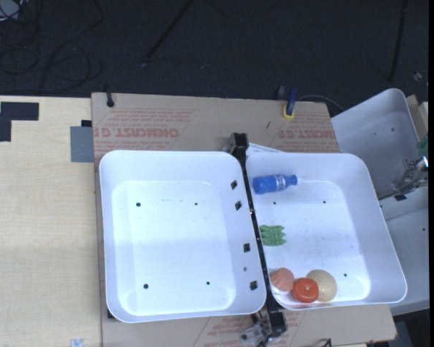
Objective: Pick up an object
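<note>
The right white bin (362, 194) holds several small objects. A blue bottle with a white cap (275, 183) lies on its side near the bin's far left corner. A small green item (273, 235) rests by the left wall, about halfway down. In the near left corner three things crowd together: a pinkish piece (281, 279), a red round object (305, 290) and a beige round object (322, 283), touching one another.
The left white bin (112, 215) stands beside the right one, joined by a black clipped strip (247, 215). Both sit on a cardboard sheet (173, 125) over the wooden bench. A grey slanted panel (380, 125) with a metal fitting (414, 170) lies at the right.
</note>
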Available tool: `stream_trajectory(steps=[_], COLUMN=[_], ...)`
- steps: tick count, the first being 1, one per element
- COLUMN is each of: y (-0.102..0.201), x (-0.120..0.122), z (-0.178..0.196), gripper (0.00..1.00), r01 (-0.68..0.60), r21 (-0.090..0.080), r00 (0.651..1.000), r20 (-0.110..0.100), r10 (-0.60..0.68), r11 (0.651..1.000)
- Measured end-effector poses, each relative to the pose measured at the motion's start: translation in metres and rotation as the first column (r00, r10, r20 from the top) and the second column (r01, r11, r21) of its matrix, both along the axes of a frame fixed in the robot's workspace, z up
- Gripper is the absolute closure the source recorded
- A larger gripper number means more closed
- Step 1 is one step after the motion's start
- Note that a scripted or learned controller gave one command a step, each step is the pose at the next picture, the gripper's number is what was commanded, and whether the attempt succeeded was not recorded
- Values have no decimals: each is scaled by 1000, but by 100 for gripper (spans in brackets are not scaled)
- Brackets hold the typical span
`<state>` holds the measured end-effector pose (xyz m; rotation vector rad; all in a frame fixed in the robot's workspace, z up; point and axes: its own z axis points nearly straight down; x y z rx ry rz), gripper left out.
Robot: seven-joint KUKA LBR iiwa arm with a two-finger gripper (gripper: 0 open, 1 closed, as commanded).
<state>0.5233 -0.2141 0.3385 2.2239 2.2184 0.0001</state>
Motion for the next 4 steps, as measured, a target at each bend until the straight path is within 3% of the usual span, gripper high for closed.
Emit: stream_trajectory(steps=[1, 2, 3, 4], y=[2, 0, 0, 1], x=[-27, -12, -24, -49], z=[-96, -19, 12, -44], gripper=[100, 100, 100, 100], r01=[-2, -4, -4, -1], r21=[4, -2, -1, 2], r00=[1000, 1000, 1000, 1000], r20=[-12, 5, 2, -7], r10=[2, 4, 4, 1], r11=[1000, 1000, 1000, 1000])
